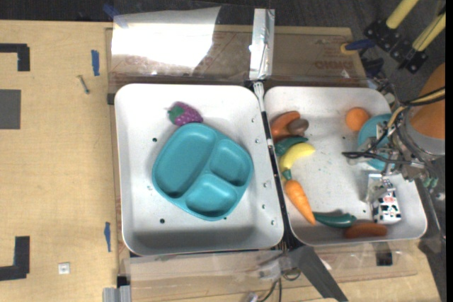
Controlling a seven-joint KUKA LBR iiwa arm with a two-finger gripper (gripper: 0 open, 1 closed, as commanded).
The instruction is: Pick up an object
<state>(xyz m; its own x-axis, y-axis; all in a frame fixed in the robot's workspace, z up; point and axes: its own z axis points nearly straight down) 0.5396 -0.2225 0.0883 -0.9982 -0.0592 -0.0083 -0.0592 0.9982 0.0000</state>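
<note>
1. I am the gripper, and I hang low over the right bin, close to its right wall.
2. My fingers are small and blurry from up here, so I cannot tell if they are open or closed, or if they hold anything.
3. Wires and my grey arm sit above me, with the orange band by the right edge.
4. Just under me lies a red toy, by the bin's front wall.
5. Next to it is a long dark green toy, touching the tip of an orange carrot.
6. A yellow banana lies above the carrot, near the left wall of this bin.
7. A brown and orange toy sits at the top left of this bin.
8. An orange ball sits near the top right, beside a light blue thing partly hidden by my wires.
9. The left bin holds a blue tray with three parts.
10. Purple grapes lie just above that tray, touching its rim.
</note>
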